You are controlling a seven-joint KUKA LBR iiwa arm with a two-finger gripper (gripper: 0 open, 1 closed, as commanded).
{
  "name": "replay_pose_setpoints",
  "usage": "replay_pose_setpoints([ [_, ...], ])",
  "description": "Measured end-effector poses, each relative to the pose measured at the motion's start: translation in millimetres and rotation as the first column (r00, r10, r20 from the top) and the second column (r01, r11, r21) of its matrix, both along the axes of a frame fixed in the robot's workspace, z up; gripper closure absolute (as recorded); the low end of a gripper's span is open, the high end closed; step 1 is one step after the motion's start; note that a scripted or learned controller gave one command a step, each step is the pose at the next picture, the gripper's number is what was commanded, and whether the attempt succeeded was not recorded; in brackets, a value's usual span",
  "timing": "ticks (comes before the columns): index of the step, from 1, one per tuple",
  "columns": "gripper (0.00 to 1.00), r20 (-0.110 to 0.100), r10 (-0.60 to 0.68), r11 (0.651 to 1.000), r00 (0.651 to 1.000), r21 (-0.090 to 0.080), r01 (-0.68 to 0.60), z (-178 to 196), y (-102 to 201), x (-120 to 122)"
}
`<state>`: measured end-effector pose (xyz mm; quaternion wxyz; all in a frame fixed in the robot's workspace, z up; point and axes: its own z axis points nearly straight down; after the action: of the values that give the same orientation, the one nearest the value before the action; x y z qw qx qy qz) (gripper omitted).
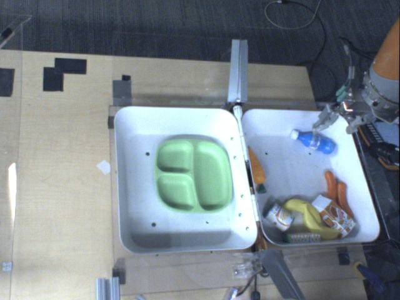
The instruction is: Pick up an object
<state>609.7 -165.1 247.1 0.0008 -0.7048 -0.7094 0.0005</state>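
The gripper (337,113) hangs at the upper right corner of the right bin (284,133), its two fingers spread apart with nothing between them. The blue bottle (314,142) lies on its side just below and to the left of those fingers, alone on bare bin floor, so it looks like the likeliest thing to pick. To do this step well, I judge the arm should shift a little toward the bottle's blue body, turn the fingers so they close across its narrow width rather than along its length, and come straight down; a round bottle may roll away if one finger touches first.

The table (62,167) carries both bins. The left bin (125,186) holds one thing, a green divided tray (193,174) with three compartments, lying flat near the middle.

The right bin holds the smaller things. After the bottle, the largest is a banana (307,216) in the heap at the lower edge, touching a small can (279,217) on its left and a red and white packet (337,219) on its right. Two orange carrot-like pieces (335,188) lie just above that packet. A slim orange piece with a dark end (255,168) lies against the bin's left wall, well apart from the bottle.
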Motion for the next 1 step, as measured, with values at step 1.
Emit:
replay_pose_setpoints([
  [1, 0.00, 0.001, -0.215, 0.977, 0.977, 0.000, 0.215, -152.2, -21.8, -2.9],
])
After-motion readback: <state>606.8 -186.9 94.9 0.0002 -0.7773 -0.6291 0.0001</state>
